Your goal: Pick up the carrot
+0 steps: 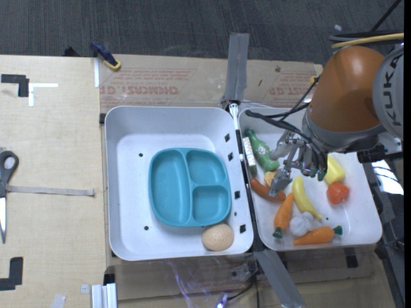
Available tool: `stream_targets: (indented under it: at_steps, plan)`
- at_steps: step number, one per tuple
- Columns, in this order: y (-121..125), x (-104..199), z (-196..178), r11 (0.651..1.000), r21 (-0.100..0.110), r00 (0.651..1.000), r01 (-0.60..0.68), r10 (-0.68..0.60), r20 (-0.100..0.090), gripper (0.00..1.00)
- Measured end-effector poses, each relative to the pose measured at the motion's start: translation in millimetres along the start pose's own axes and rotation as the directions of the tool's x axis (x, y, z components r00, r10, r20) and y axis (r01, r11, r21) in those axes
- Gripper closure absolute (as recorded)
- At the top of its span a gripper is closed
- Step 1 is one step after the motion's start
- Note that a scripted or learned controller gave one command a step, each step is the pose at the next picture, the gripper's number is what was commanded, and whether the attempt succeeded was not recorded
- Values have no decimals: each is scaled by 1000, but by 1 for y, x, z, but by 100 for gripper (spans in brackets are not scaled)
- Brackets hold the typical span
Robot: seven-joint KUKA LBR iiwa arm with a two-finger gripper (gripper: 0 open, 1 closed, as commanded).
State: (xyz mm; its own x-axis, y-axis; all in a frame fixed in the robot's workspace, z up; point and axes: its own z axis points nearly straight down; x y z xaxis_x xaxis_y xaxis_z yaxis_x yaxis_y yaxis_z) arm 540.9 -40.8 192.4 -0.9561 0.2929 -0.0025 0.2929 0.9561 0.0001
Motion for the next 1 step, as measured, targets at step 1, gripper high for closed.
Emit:
stream_targets:
  at_steps: [1]
  plan:
    - [-51,-18,92,981,-7,981,-194,194,18,0]
